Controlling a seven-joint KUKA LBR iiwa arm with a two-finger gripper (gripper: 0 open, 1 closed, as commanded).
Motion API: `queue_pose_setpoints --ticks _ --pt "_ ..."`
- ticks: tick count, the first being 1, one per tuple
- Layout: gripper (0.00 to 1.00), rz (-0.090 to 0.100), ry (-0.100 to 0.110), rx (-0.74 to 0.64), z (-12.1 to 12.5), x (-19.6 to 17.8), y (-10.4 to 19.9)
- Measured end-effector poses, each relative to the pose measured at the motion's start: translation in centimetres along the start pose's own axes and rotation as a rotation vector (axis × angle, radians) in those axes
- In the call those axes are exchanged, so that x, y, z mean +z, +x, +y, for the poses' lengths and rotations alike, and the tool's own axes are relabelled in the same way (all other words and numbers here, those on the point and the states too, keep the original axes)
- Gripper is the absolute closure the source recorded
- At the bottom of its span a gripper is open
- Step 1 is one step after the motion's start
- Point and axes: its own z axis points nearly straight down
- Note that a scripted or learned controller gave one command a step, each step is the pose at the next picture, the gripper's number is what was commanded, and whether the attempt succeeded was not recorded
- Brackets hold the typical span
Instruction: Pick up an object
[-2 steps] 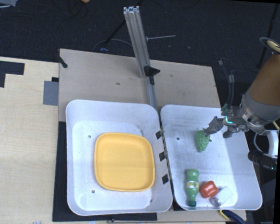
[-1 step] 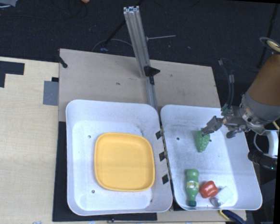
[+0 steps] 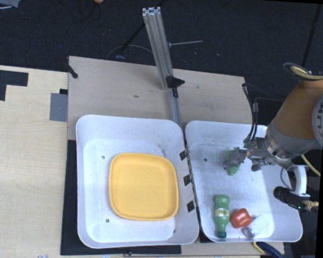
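The bench (image 3: 125, 89) carries two shallow white bins side by side. In the left bin (image 3: 93, 142) lies a yellow square plate (image 3: 143, 186) with rounded corners; it sits flat on the floor of the bin, a little toward the near side, and it does not touch the walls. The right bin (image 3: 205, 134) has several small things in it. Near its front edge lies a green bottle (image 3: 220, 215) with a yellow label, on its side, its length going from the middle of the bin toward the near rim. Just beside the bottle, on its right, is a small red object (image 3: 240, 217), and close to that, at the near right corner, is a small grey-and-clear thing (image 3: 250, 232) that is too small to name. The arm (image 3: 299, 117) comes in from the right, with its orange band above the wrist, and it reaches over the far right part of the right bin. The gripper (image 3: 236, 157) is low over the bin floor, and a small green object (image 3: 232, 168) is directly at its tip, touching it or just under it. From this angle it is not possible to tell if the green object is really between the fingers, or how the tool is set. This green object is well apart from the bottle and the red object. A grey metal bar (image 3: 161, 48) stands slanted behind the bins.
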Motion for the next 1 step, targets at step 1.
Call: queue_pose_setpoints --ticks 1 --pt "0.0 0.0 0.001 0.0 0.63 5.77 -0.46"
